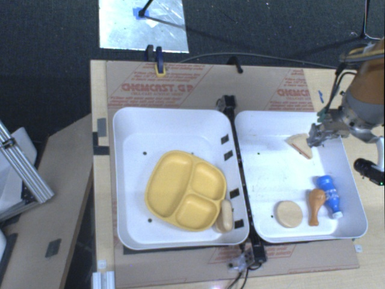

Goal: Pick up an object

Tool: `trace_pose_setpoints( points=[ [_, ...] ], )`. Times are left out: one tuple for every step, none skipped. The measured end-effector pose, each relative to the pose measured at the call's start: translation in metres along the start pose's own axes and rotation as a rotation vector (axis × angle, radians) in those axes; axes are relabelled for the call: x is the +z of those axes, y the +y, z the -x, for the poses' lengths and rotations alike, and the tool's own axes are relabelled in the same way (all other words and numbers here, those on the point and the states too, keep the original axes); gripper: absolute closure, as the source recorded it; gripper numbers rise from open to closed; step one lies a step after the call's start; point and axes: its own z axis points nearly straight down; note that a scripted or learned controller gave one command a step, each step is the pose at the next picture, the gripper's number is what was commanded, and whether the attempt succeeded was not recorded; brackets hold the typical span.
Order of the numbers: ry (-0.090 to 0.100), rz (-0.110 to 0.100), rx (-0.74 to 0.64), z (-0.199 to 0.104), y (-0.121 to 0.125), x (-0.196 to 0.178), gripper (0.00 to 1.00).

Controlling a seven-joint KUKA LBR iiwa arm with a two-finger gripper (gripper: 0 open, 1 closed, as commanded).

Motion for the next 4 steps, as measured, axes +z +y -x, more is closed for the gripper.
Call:
trace_pose_setpoints(
  points=[
    [0.000,-0.001,-0.001,0.000,0.002,-0.041,1.00],
    [0.003,-0.003,-0.005,-0.048,0.012,-0.049,1.00],
    [0.003,-0.005,-0.005,-0.097,0.021,-0.036,1.00],
    [0.004,-0.003,-0.006,-0.155,0.037,-0.038,1.00]
  ],
)
